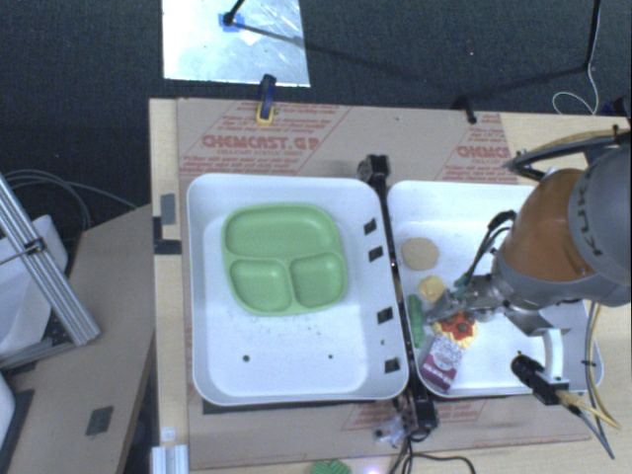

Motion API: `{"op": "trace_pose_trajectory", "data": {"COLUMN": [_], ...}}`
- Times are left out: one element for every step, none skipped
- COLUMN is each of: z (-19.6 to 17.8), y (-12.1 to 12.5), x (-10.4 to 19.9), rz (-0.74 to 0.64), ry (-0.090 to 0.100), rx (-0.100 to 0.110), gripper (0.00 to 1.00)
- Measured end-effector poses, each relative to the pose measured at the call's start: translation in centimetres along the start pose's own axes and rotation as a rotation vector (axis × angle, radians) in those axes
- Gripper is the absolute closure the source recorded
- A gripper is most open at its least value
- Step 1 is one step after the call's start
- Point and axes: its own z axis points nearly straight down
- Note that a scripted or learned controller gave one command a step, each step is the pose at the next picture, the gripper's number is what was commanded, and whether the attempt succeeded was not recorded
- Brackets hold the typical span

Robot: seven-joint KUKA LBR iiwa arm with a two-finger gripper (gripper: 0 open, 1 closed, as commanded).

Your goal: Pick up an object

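1. Your arm (558, 240) reaches over the right bin (464, 197).
2. Your gripper (456, 304) sits low over a cluster of small items (439, 329) by that bin's left wall.
3. Whether your jaws are open or closed cannot be told.
4. A green divided tray (284, 258) lies in the left bin (286, 363).

Even, bright light; foil sheet (235, 28) glares; perhaps slightly soft.

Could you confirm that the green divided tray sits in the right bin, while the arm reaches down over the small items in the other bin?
Not quite: the camera view shows the green divided tray in the left bin, not the right. The arm reaches down over the small items in the right bin, as you said.
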Motion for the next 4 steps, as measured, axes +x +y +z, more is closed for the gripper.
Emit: {"op": "trace_pose_trajectory", "data": {"z": [-0.2, 0.0, -0.2, -0.3], "y": [3.0, 0.2, 2.6, -2.1], "x": [1.7, 0.1, 1.8, 1.8], "rz": [-0.003, 0.001, -0.003, 0.006], "ry": [-0.007, 0.000, -0.008, -0.009], "rx": [-0.005, 0.000, -0.008, -0.012], "gripper": [0.00, 0.00, 0.00, 0.00]}}
